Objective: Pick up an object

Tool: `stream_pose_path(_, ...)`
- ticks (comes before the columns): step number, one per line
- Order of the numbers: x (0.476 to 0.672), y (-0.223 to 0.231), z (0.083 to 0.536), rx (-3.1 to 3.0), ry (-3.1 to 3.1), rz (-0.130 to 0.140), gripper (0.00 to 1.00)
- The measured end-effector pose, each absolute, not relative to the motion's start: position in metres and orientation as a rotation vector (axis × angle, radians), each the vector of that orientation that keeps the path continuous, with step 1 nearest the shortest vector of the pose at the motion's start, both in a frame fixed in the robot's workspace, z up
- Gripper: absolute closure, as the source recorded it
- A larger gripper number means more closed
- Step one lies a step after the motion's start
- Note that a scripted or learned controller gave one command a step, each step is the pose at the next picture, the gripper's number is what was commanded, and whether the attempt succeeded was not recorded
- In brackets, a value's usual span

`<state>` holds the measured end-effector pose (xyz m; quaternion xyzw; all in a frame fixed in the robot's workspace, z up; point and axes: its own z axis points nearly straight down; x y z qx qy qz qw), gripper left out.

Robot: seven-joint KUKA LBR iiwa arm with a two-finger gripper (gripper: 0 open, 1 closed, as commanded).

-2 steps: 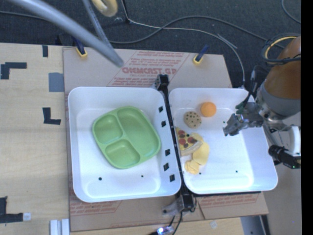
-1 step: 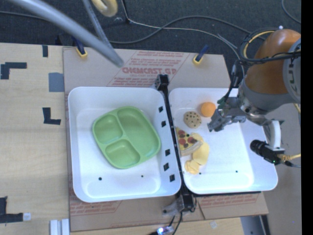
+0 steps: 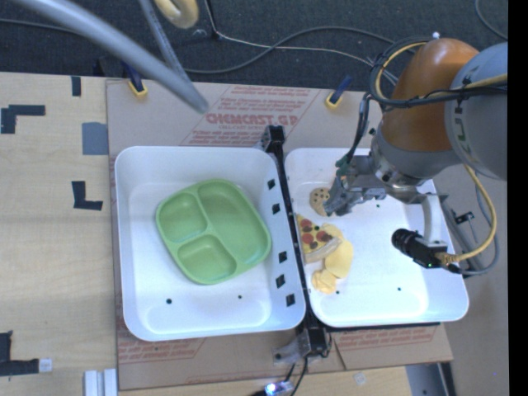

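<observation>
Red lettering on the cardboard (image 3: 247,114) read "CHEMCAST GP". A green plate (image 3: 213,230) lay in the left bin (image 3: 132,246). In the right bin (image 3: 396,299), a cookie (image 3: 319,197) sat just left of the fingers (image 3: 340,200), above pizza (image 3: 317,237); their state was unclear.

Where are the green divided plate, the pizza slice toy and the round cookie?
green divided plate (image 3: 213,230), camera view, centre ridge
pizza slice toy (image 3: 316,237), camera view, topped face
round cookie (image 3: 319,197), camera view, its middle
</observation>
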<state>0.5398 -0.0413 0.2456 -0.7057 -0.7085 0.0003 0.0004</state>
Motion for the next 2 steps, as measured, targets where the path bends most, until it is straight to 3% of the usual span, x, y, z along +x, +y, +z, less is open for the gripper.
stream_pose_path(2, 0.545, 0.054, 0.219, -2.218, -2.223, 0.005, 1.0)
